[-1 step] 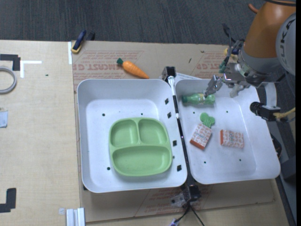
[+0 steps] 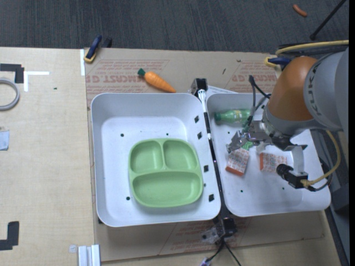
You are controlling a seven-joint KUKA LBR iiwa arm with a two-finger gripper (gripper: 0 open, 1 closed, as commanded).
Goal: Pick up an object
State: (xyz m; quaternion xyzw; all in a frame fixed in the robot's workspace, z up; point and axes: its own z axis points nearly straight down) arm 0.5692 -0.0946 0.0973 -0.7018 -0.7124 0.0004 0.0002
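Two white bins (image 2: 105, 148): one green three-part plate (image 2: 165, 173), two crinkled packets (image 2: 238, 162), one green bottle (image 2: 233, 115); gripper (image 2: 239, 143) state unclear.

In the right white bin (image 2: 310, 201) a green plastic bottle (image 2: 232, 115) lies on its side near the far wall. Two small red-and-white packets (image 2: 238, 162) (image 2: 270, 161) lie flat near each other in the middle.
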